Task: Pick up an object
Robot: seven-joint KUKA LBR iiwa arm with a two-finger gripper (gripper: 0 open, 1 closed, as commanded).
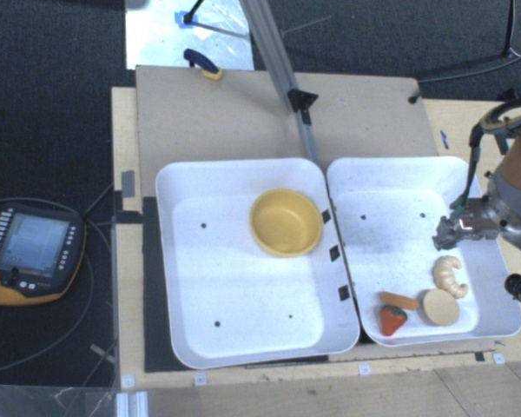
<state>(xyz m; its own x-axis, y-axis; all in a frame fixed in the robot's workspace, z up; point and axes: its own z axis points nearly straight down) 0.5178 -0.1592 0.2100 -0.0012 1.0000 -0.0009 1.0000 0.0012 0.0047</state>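
Note:
In the right bin lie a pale croissant, a round tan disc, a small red strawberry and an orange stick, all near the front right corner. A yellow bowl sits at the back right of the left bin. My gripper hangs over the right bin's right side, just above and behind the croissant, with nothing seen between its fingers.
A metal pole slants across the cardboard sheet behind the bins. A yellow-and-blue clamp lies at the sheet's back left. A teach pendant rests on the floor to the left.

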